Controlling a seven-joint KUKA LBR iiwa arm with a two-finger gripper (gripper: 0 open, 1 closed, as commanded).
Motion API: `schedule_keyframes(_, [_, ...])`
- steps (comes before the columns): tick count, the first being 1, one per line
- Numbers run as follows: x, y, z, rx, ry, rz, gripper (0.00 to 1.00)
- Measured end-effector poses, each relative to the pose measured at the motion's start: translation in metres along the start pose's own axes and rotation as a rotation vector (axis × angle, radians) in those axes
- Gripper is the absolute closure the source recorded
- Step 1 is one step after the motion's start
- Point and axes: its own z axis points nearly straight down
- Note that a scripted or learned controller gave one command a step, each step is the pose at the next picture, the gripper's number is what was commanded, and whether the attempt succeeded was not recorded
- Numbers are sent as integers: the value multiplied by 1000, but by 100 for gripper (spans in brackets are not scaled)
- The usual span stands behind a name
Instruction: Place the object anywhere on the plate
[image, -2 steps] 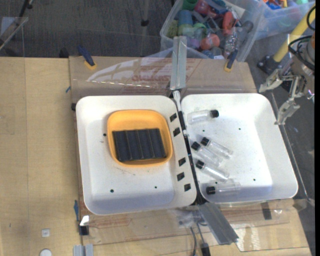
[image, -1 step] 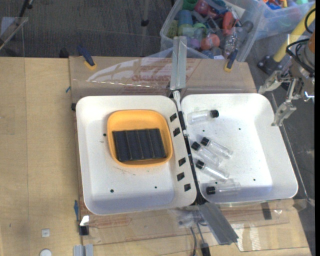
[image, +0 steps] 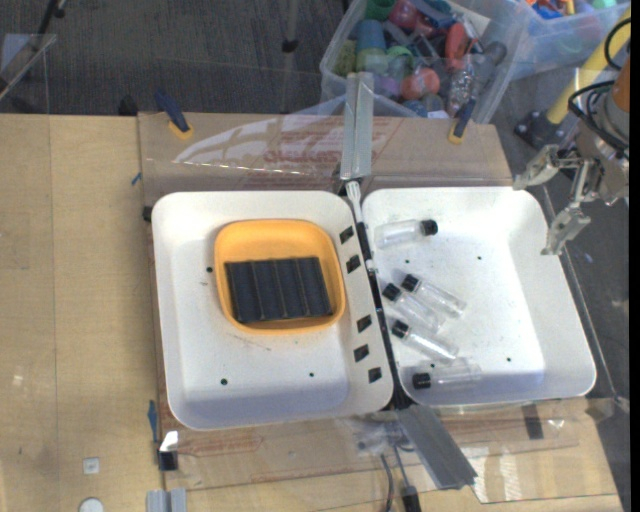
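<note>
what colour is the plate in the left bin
Orange-yellow plate, seen in the camera view, with a dark ribbed block lying on it.

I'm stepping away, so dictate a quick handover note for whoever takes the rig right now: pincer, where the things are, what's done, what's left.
Pincer: at the right bin's far right edge, above the rim, holding nothing that I can see.
Plate: orange, in the left bin, with a dark ribbed slab lying on it.
Vials: five clear black-capped vials lie loose in the left half of the right bin.
Done: no vial is on the plate.
Left: grasp a vial, carry it over the divider, set it on the plate.
</note>
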Motion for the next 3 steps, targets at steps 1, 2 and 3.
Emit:
schedule_keyframes(1, [0,0,0,0,0,-10,0])
schedule_keyframes(2, [0,1,1,0,0,-33,0])
schedule_keyframes(3, [0,0,3,-1,-1,-4,0])
